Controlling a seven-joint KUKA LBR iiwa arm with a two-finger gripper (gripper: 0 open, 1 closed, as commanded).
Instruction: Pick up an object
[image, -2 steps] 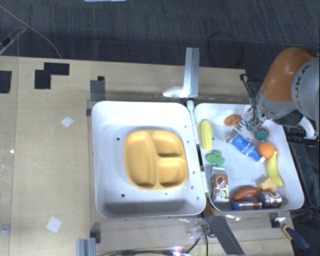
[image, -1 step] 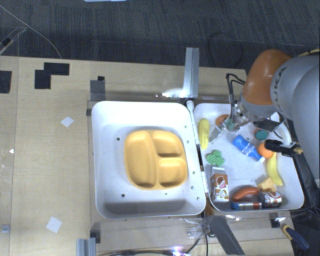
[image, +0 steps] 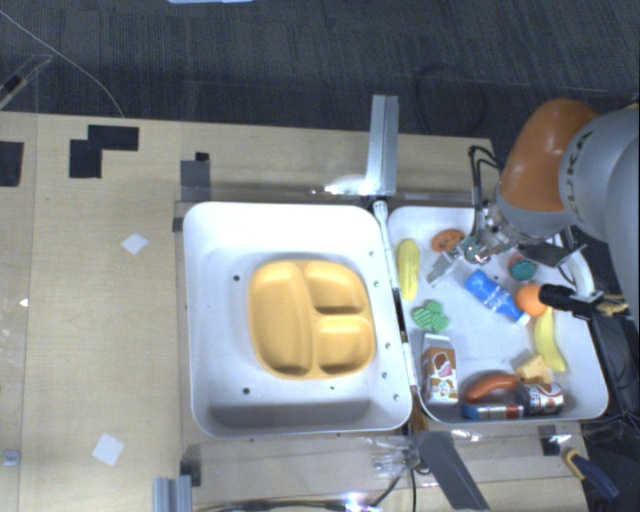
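Claw low inside the right bin, up near the far wall, hanging off the grey arm with its orange band. Open or clenched, impossible to call from this angle. Nothing seen gripped.

Starting nearest the camera in that bin: small dark can lying along the front edge, red sausage-shaped toy just behind it, little carton with a red-and-white label to their left. Moving back: yellow banana on the right side, orange ball just above it, green ridged toy near the bin's left wall. Further back again: blue bottle lying tilted right below the claw, close but contact unclear. Corn cob upright along the left wall, pale yellow. Teal piece to the claw's right, orange disc-like piece to its left, near the far wall.

Over to the left bin: yellow divided tray sitting flat in the middle, three compartments.

Pale wooden desk under both bins, with black patches toward the far left and a metal post rising between the bins at the back.
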